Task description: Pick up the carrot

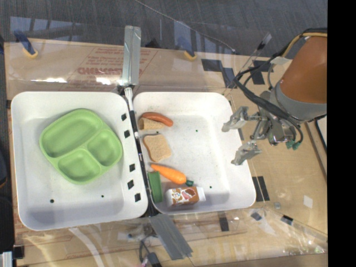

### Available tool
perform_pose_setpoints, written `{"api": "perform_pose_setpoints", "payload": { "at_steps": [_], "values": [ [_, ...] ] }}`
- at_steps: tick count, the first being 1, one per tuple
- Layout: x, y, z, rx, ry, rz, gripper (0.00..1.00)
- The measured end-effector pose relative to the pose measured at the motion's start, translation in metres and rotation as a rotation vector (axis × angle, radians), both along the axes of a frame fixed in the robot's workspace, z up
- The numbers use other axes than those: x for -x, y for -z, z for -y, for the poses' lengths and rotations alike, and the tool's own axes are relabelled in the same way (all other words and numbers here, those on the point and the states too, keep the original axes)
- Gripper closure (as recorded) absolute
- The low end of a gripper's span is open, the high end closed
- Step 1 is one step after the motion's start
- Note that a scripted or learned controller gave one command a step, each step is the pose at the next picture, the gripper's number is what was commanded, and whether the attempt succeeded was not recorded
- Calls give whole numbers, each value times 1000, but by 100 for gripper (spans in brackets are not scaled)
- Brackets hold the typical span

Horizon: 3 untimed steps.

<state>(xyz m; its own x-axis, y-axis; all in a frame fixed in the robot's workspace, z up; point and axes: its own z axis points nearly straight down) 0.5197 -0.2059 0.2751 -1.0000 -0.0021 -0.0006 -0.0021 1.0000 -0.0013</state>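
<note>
The carrot (pixel 168 174) is seen low in the right bin (pixel 214 143), near its left wall, between a slice of bread (pixel 157 147) and a small carton (pixel 185 196). The pincer (pixel 239 139) is held over the bin's right edge, well apart from the carrot, its fingers spread with nothing between them. The arm (pixel 303 77) is cut off at the right. The carton's label cannot be read.

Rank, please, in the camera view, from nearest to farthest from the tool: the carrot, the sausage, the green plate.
From the tool:
1. Carrot, right bin, low and left.
2. Sausage, right bin's far left corner.
3. Green plate, in the left bin.
</note>
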Motion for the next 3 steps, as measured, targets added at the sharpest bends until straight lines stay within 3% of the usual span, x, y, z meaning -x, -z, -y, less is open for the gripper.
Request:
{"api": "perform_pose_setpoints", "payload": {
  "at_steps": [1,2,3],
  "values": [
    [42,142,-30,-5,-55,-9,0],
    [-2,165,-98,10,-78,22,0],
    [-4,152,-99,11,-86,24,100]
  ]
}}
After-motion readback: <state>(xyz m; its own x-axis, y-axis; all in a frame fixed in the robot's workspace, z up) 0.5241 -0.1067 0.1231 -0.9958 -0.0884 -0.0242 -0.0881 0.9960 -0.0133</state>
